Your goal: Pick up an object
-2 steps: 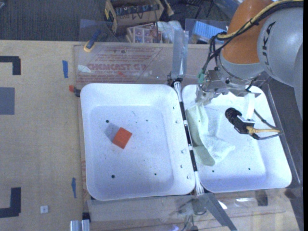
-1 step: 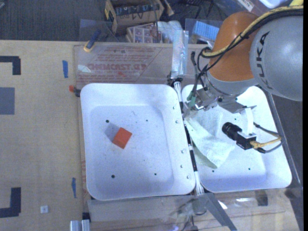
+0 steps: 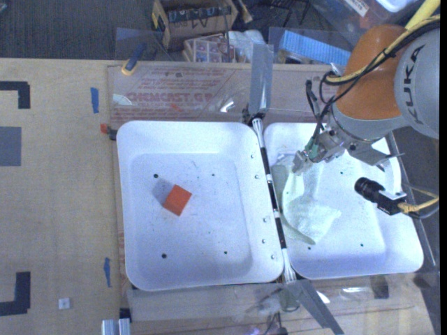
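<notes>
An orange cube [image 3: 177, 199] lies in the left bin [image 3: 140, 257], left of its middle. A crumpled white cloth [image 3: 307, 211] lies in the right bin [image 3: 398, 253], near the left wall. The cloth narrows upward to a peak that meets my gripper [image 3: 303, 161]. The gripper hangs over the upper left of the right bin, shut on that top edge of the cloth. The cloth's lower part spreads out on the bin floor.
The divider [image 3: 269, 194] between the two bins runs just left of the cloth. A black camera unit [image 3: 371, 190] on the wrist juts over the right bin. Boxes and clutter [image 3: 202, 19] sit beyond the bench's far edge.
</notes>
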`<move>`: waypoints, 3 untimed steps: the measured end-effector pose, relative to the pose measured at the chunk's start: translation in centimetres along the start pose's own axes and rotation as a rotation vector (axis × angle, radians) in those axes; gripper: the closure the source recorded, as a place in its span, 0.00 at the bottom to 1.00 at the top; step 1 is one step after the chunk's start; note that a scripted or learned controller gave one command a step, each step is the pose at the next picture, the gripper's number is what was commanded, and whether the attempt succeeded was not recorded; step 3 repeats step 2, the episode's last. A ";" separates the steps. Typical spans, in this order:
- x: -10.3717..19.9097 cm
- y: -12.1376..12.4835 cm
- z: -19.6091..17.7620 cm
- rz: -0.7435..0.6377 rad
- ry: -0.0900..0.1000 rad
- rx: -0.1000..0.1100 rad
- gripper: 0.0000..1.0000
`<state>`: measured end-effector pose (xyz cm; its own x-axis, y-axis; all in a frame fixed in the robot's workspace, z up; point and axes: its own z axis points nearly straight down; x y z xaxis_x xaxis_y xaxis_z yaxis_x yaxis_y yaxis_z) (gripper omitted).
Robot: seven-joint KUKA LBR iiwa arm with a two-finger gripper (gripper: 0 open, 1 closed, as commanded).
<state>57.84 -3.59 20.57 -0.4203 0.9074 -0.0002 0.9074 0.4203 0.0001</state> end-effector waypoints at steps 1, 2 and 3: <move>4.1 1.9 -0.4 0.211 -0.002 -0.003 1.00; 0.6 -3.1 0.5 0.295 0.001 0.001 1.00; 0.6 -3.1 0.5 0.295 0.001 0.001 1.00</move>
